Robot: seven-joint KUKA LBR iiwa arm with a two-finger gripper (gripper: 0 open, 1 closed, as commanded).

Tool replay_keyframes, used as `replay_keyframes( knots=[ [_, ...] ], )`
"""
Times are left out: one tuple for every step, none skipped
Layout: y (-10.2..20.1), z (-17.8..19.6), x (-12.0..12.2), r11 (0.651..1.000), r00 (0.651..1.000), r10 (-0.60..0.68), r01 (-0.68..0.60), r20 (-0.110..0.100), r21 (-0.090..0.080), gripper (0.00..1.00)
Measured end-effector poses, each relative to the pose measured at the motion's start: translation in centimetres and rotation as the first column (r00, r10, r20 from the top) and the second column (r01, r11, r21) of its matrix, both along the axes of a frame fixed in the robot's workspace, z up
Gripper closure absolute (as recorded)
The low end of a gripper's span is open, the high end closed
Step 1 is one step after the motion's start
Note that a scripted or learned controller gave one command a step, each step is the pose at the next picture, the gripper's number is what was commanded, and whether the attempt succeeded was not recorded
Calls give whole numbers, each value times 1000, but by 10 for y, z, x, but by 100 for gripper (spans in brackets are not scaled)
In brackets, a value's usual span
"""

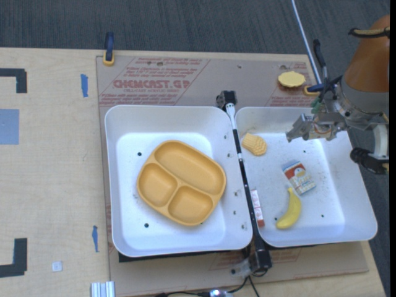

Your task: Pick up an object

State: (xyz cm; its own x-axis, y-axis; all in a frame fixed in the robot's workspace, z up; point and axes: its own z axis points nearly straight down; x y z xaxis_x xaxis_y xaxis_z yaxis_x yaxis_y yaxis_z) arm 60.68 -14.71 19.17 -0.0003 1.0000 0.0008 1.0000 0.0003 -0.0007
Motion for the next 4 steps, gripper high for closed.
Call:
replay_keyframes(
  knots=[
    [8,-106,22,1000,1000,1,-1,4,-1,0],
    [35,-106,-25,1000,1000,0,0,1,0,0],
    [35,-96,-24,1000,1000,-1,1,5,0,100],
    [94,-7,-91,1000,1000,1,-1,0,1,100]
  ],
)
